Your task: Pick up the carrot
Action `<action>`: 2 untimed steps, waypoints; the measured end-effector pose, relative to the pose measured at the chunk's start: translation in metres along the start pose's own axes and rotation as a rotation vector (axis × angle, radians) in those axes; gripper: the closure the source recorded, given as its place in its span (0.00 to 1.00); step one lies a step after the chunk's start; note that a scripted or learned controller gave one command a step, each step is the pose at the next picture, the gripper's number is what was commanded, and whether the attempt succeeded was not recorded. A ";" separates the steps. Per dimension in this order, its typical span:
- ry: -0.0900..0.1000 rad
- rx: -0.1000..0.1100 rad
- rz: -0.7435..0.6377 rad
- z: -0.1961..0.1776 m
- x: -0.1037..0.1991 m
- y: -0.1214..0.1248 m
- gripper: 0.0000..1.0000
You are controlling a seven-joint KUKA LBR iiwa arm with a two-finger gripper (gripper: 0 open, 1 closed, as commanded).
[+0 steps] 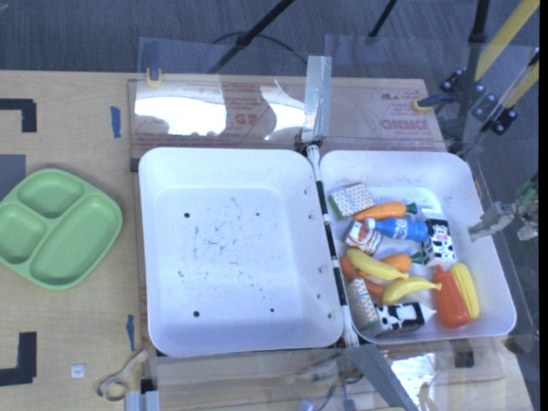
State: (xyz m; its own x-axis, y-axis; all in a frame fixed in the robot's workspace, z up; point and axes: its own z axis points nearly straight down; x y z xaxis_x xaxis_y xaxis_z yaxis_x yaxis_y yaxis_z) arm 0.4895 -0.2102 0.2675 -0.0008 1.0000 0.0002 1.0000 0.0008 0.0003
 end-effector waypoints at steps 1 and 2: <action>0.000 0.001 0.119 0.104 0.064 0.020 0.00; 0.000 -0.001 0.122 0.094 0.063 0.020 1.00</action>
State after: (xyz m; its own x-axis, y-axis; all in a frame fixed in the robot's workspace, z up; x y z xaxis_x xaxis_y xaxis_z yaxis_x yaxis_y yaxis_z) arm 0.5095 -0.1471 0.1730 0.1210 0.9927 0.0007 0.9927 -0.1210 0.0010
